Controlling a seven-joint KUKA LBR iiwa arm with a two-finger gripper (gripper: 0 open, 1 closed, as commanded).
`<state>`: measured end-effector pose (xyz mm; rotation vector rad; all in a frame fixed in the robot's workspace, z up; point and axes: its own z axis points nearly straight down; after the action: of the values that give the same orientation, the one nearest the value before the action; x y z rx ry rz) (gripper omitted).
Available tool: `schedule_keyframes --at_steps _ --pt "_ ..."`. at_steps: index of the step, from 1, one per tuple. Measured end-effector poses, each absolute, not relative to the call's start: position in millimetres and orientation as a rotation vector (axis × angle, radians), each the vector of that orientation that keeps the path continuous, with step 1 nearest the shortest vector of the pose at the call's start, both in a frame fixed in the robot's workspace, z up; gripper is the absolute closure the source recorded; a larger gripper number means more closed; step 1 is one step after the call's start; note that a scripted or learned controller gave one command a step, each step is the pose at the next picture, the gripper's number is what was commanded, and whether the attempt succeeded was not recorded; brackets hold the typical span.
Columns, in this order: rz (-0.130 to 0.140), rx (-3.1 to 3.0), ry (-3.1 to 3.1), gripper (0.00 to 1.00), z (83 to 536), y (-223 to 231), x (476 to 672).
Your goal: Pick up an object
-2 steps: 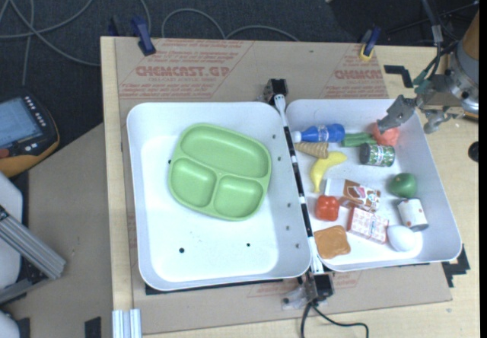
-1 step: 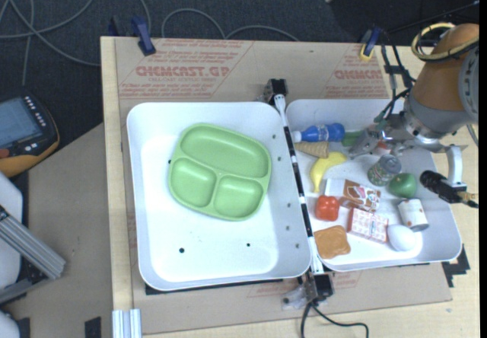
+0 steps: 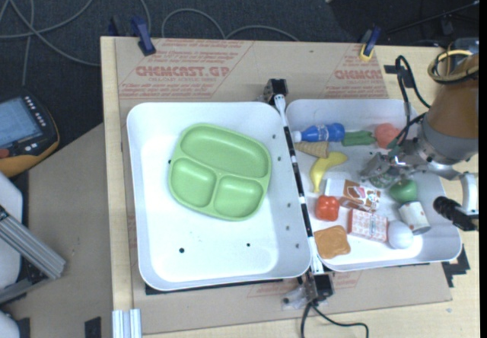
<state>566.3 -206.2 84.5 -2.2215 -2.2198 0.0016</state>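
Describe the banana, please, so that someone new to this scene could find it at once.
Look in the right bin, the one crowded with small items, beside the bin holding the green tray. Near its left wall, just below the blue bottle and the cone, lies the banana. It is the bin's only yellow, curved item.

Toys crowd the right bin [image 3: 346, 110]; the left bin's [image 3: 152, 176] margins lie open.

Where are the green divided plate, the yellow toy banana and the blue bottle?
green divided plate [image 3: 219, 171], camera view, centre ridge.
yellow toy banana [image 3: 323, 170], camera view, middle of its curve.
blue bottle [image 3: 323, 133], camera view, its body.
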Motion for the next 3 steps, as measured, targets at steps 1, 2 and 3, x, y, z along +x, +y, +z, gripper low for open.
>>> schedule_keyframes --at_steps 1,2,3 --pt "-0.008 -2.214 -2.223 0.00 85 -215 621.3" --pt "0.001 -2.220 -2.221 0.00 84 -188 573.9" --pt "-0.001 -2.223 -2.222 1.00 95 -188 574.5"
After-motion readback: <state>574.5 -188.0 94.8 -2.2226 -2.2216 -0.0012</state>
